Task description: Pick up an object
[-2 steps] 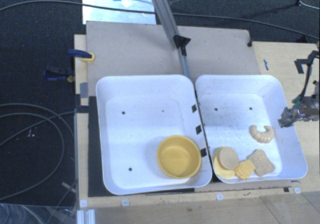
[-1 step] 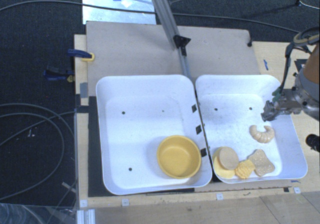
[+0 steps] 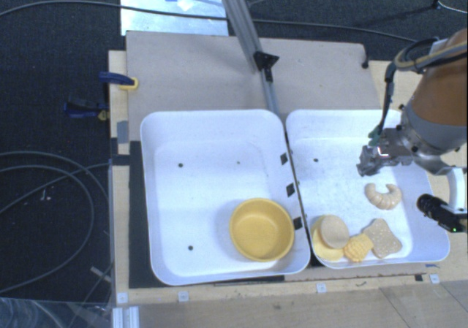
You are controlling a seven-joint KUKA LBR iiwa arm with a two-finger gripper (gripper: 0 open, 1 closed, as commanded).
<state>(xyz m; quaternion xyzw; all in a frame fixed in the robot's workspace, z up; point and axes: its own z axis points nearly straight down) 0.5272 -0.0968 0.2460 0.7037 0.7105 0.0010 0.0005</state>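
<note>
**Robot pincer hovering over the right bin, just up and left of a croissant**

The pincer [image 3: 371,161] hangs low over the floor of the right bin [image 3: 329,129], towards its right half. Whether it is parted or closed cannot be told: the tip is a small dark-grey blur. No object can be seen in it.

Behind the pincer, the arm [image 3: 439,100] comes in from the right edge, its broad orange band above the grey wrist. The wrist angles down and leftward to the tip, and a dark cable loops over the top of it.

Just below and right of the pincer, close but apart from it, lies a pale croissant [image 3: 384,195]. Its long axis runs roughly left to right, and its two ends curl upward, towards the pincer.

Further down, along the near wall of the same bin, sits a row of toy foods: a tan cracker-like slab [image 3: 383,238] lying at a slant, a yellow bumpy piece [image 3: 357,248] touching it, and a round beige disc [image 3: 335,231] resting on a yellow disc [image 3: 324,247].

Well to the left, in the left bin [image 3: 183,136], a yellow bowl [image 3: 262,229] stands upright near the lower right corner.
</note>
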